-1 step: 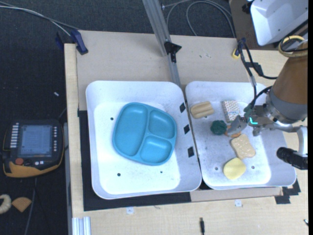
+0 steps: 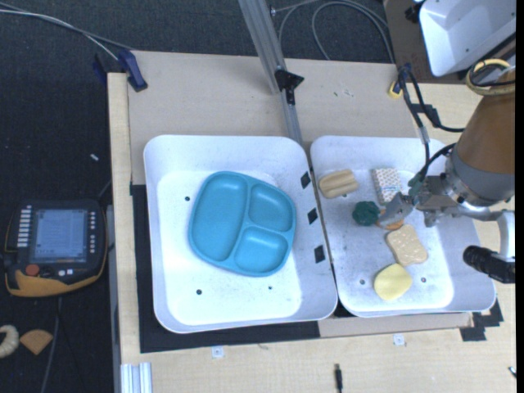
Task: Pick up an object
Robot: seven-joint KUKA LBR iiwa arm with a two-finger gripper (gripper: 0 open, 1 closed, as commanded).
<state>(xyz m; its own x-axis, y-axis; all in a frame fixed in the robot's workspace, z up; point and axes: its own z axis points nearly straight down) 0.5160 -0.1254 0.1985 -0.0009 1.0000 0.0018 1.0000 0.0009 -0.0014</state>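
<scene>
Approach is what I am reading here: the gripper (image 2: 399,210) is hovering low in the right bin (image 2: 348,289), its tip sitting just beside the dark green object (image 2: 366,213) and just above the cracker-shaped piece (image 2: 407,245). I cannot tell how the fingers are standing; they are too small and dark against the clutter. Nothing is looking lifted. Nearby I am seeing a tan bread-like piece (image 2: 337,183), a speckled wafer (image 2: 385,183) and a yellow lump (image 2: 392,282); the blue divided plate (image 2: 243,223) is lying in the left bin (image 2: 168,301). Next, I am judging, calls for centring over one item, descending and closing.
</scene>
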